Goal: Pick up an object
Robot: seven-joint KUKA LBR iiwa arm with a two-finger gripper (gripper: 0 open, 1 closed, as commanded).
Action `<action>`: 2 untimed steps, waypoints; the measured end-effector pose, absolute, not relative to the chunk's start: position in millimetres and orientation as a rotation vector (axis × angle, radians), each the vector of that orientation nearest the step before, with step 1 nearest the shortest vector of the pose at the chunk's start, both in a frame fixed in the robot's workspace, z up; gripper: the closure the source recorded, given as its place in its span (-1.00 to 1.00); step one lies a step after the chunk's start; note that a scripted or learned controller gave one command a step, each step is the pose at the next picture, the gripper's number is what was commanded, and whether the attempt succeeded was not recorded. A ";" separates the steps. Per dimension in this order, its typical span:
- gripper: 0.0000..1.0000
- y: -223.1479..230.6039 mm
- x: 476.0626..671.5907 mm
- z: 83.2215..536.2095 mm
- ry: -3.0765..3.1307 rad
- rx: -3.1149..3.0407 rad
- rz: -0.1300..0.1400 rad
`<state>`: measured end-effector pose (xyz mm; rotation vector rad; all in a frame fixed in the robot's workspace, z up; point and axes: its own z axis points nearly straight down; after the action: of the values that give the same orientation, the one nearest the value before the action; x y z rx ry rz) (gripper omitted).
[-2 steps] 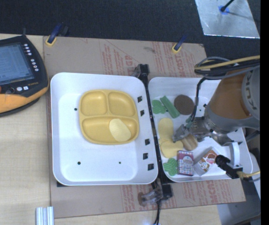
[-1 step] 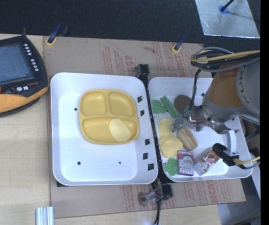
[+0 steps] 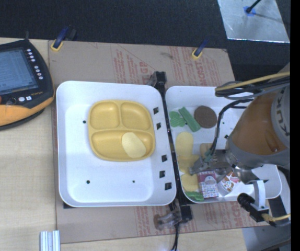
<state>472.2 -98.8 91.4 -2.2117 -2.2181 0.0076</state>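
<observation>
**Arm low over the right bin, claw among the clutter**

Nearest the camera, at the front of the right bin point(image 3: 275, 190), lies a small packet point(image 3: 208, 185) with red and white print, flat on the bin floor beside a green piece point(image 3: 194, 196) at the front left corner. Just behind these is the claw point(image 3: 211, 164), down among the things at the bin's middle; whether its fingers are apart or closed cannot be told, and nothing can be seen between them. The grey and orange arm point(image 3: 260, 129) reaches in from the right and covers much of that bin's right half, with black cables point(image 3: 233, 90) looping over its top.

Left of the claw a pale yellow piece point(image 3: 184, 144) lies along the bin's left wall, and a second yellow piece point(image 3: 189, 182) lies nearer the front. Farther back are a green piece point(image 3: 184, 119) and, just beside it, a brown disc point(image 3: 206, 116).

The left bin point(image 3: 71, 187) touches the right one along a row of black clips. In it sits a yellow divided plate point(image 3: 108, 116), with a pale yellow oval point(image 3: 134, 145) in its front compartment.

Both bins rest on a cardboard sheet point(image 3: 113, 61) on the table point(image 3: 14, 182). At the far left lies a control pendant point(image 3: 14, 82), well apart from the bins.
</observation>
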 end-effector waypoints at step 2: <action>-1.00 -117.6 640.4 102.8 -2.233 -2.217 -0.006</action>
<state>640.4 -117.6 102.8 -2.2172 -2.2334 -0.0057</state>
